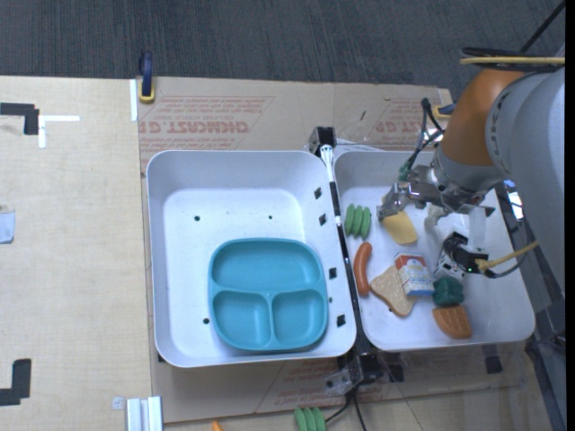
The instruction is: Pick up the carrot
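We find the carrot (452,320) in the front right corner of the right bin (505,305), its orange body lying close to the front wall and its dark green top pointing toward the back. It looks like a toy food piece, so we judge it light and stiff, probably smooth-skinned and a little apt to slip or roll when pinched. The orange body is short and stubby. We would take hold across its widest part, just below the leafy top, closing from the two sides. The top itself seems too lumpy to give a sure hold.

Just beside it on the left lie a small carton (416,277) and a bread slice (392,291), near enough to get nudged on the way down. Further left are a sausage (362,268) and some green pods (358,220).

The gripper (393,206) hangs near the back of the same bin, just over a yellow piece (402,229) and well apart from the carrot. We cannot tell whether it is released or clenched, since the wrist covers it from above and the tip is small. Whether the carrot touches the front wall is also hard to make out.
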You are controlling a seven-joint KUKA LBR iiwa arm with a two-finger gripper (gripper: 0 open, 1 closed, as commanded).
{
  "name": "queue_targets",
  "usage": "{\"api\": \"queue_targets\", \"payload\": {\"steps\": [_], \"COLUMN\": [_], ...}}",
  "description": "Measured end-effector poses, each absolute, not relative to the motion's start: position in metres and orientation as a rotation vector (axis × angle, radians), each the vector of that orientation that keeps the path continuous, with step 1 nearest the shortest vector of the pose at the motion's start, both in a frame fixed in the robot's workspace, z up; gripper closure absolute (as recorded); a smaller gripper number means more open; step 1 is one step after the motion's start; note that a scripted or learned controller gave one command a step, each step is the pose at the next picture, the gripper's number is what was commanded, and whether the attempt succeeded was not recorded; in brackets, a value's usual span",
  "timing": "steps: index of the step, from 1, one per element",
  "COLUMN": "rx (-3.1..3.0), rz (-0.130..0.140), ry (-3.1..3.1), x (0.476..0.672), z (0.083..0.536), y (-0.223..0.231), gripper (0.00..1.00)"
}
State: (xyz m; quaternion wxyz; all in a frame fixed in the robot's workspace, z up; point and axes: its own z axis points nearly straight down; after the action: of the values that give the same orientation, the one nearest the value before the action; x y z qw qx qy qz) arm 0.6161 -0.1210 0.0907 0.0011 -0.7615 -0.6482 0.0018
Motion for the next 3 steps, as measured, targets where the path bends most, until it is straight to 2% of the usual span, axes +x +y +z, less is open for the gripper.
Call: {"api": "queue_targets", "payload": {"steps": [1, 2, 3], "rx": [-2.39, -2.427, -2.411], "rz": [0.006, 0.005, 0.003], "ry": [-2.037, -1.991, -2.018], "x": [0.616, 0.585, 0.659], "z": [0.091, 0.091, 0.092], "y": [-0.121, -0.104, -0.148], "gripper": [0.0, 0.0, 0.0]}}
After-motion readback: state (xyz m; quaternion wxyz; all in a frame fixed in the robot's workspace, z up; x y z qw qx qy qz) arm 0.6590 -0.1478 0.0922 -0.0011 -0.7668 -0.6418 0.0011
